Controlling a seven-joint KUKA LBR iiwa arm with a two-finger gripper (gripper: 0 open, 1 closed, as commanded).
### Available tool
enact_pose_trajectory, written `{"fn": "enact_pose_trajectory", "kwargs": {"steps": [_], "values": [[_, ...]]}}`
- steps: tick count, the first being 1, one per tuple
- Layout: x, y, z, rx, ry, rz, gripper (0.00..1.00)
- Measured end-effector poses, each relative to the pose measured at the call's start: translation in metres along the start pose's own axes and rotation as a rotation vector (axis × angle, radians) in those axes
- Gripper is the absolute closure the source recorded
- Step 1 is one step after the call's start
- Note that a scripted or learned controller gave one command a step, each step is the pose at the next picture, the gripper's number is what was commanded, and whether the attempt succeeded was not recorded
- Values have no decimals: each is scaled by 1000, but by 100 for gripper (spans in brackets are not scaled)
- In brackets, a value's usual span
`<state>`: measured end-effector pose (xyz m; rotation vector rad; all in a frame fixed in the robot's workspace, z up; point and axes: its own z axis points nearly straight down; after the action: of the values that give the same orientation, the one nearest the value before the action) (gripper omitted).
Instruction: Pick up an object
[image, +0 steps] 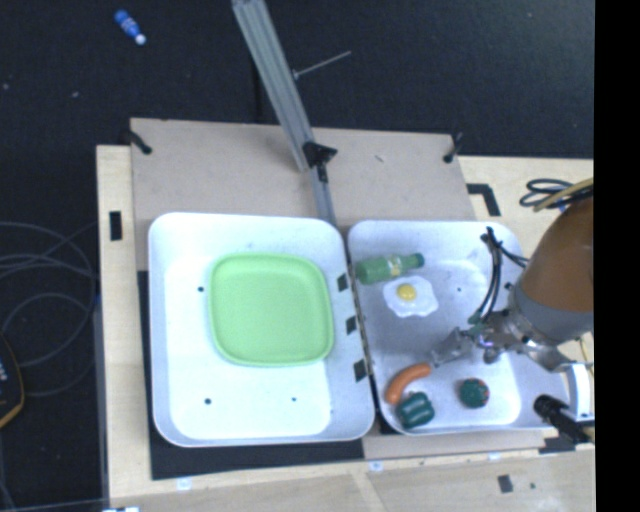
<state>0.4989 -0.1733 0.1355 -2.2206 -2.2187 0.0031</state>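
Observation:
The right bin (440, 240) holds several small items. A green bottle (388, 267) lies near its far left side, and a toy fried egg (409, 296) lies just below it. Along the near side are an orange sausage (408, 379), a green block-shaped toy (415, 409) and a dark green round toy (474, 393). My gripper (449, 348) reaches in from the right and hovers over the bin's middle, above and right of the sausage and below the egg. I see nothing in its grasp.
The left bin (180, 400) carries a light green square plate (270, 308). A grey metal pole (285, 90) slants down to the divider between the bins. The arm's bulky orange band (565, 260) overhangs the right bin's right edge.

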Motion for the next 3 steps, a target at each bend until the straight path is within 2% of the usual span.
{"fn": "enact_pose_trajectory", "kwargs": {"steps": [1, 3], "values": [[0, 1, -13, -5, 0, 1, 100], [-13, 15, -110, -8, -2, 0, 100]]}}
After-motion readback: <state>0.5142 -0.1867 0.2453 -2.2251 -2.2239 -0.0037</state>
